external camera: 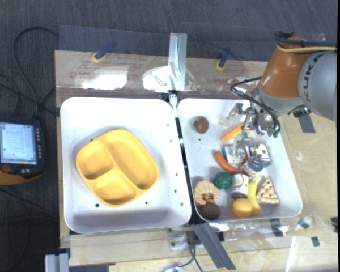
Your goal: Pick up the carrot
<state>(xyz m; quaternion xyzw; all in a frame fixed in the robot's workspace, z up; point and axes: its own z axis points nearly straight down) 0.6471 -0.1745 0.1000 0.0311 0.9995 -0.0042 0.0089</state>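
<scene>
Gripper: the gripper hung low over the right bin; how wide it stood, or whether it had anything, I couldn't tell.
Carrot: the carrot lay just left of the tool, touching or nearly.
Handling: probably a light, stiff, smooth plastic toy, liable to slip.
Hold: across its thick middle.
Crowding: a red pepper and can sat just below.

Claw above carrot
</scene>
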